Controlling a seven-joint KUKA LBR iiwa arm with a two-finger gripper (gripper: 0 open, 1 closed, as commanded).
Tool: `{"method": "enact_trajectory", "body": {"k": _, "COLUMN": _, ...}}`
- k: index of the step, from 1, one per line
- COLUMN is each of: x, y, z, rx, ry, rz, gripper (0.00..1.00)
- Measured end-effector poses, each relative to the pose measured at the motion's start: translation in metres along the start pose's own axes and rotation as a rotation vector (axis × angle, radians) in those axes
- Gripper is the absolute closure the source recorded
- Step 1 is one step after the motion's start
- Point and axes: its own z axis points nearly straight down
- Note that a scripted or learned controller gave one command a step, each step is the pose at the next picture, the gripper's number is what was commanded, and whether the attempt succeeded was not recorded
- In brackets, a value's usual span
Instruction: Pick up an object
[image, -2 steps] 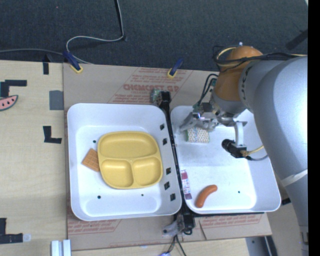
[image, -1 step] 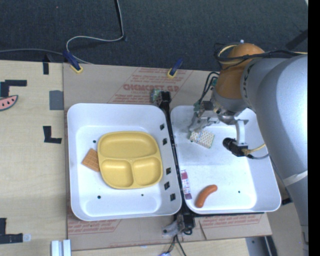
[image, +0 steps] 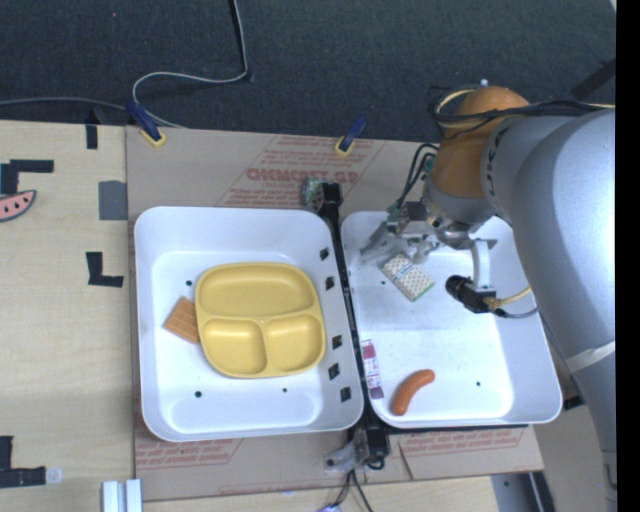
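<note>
The grey arm covers the right bin's far right corner and runs off the view's right edge. The left bin carries a yellow divided plate in its middle, which hides part of a tan cracker on its left side. The hand hangs over the right bin's far left part, just above a small checked packet; I cannot tell whether its fingers are open or closed. An orange sausage lies alone near the right bin's near edge, with bare floor around it.

Bulky grey arm; orange band; black cable
</note>
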Motion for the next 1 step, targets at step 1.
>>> {"method": "enact_trajectory", "body": {"k": 1, "x": 0.0003, "y": 0.0108, "z": 0.0180, "rx": 0.018, "ry": 0.004, "rz": 0.002, "gripper": 0.00}}
